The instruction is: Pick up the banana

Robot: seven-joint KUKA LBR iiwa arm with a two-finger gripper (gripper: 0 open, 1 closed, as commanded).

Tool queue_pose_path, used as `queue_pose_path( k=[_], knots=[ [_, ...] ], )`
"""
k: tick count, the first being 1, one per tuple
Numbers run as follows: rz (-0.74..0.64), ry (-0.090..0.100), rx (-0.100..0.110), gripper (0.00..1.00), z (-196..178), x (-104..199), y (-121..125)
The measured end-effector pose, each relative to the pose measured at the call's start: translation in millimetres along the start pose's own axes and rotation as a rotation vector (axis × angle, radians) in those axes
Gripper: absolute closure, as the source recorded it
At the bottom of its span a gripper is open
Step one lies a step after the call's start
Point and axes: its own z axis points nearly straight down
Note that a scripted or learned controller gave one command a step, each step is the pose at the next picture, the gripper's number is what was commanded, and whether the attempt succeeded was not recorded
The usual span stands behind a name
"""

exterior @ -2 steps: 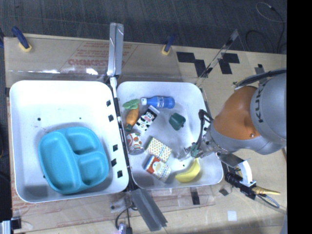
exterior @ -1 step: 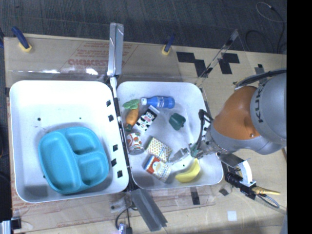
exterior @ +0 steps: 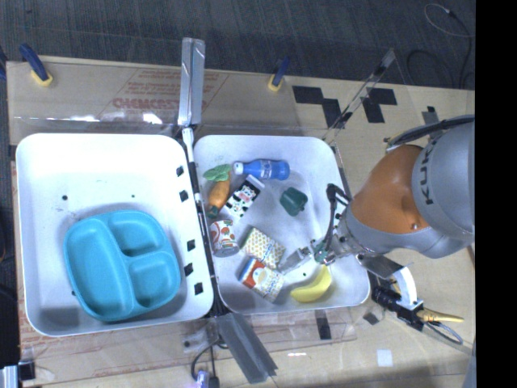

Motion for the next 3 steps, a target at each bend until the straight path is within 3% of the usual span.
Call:
queue_pose_path(
  k=[1, 2, 3],
  knots=[
    [-0.005, 0.003, 0.003, 1.00, -7.8, 0.1, 0.1],
    [-0.005, 0.002, 0.003, 0.00, -7.8, 0.1, 0.2],
    [-0.038, 0.000, 0.000, 0.00, -0.1, 0.2, 0.3]
  ],
)
